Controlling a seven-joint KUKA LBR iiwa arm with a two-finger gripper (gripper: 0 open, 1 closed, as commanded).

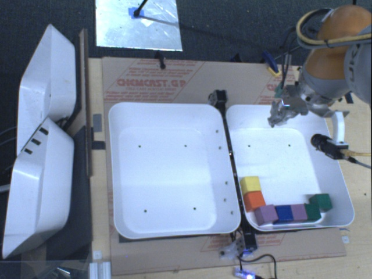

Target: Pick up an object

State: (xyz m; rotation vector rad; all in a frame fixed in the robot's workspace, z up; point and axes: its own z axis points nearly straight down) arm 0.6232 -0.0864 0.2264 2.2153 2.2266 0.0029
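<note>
Obs., camera view, looking down on bench.

Arm (pixel 332 68) comes in from far right. Gripper (pixel 278 118) sits over the far left part of the R bin (pixel 279 161), just inside its far rim, pointing down and to the left. Can't tell how far open it is: too small and blurred at the tip. I can't see anything held in it.

Task objs are all in the R bin, bunched along the near wall and well apart from the gripper:
- yellow block (pixel 250 184), near left, close to the bin's left wall
- orange block (pixel 254 200), touching the yellow one on its near side
- purple block (pixel 265 214), at the near left corner, against the orange one
- blue block (pixel 284 213), just right of the purple one, touching
- mauve block (pixel 299 211), next right in the same row
- green block (pixel 319 203), at the right end of the row, tilted, slightly farther back than the rest

The middle and far floor of the R bin show as bare white under the gripper.

L bin (pixel 168 167) lies alongside, w/ a dark strip between the two. Both bins rest on a cardboard sheet (pixel 157 81) w/ red print. A shiny metal sheet (pixel 139 22) lies on the dark floor beyond it, far left.
</note>
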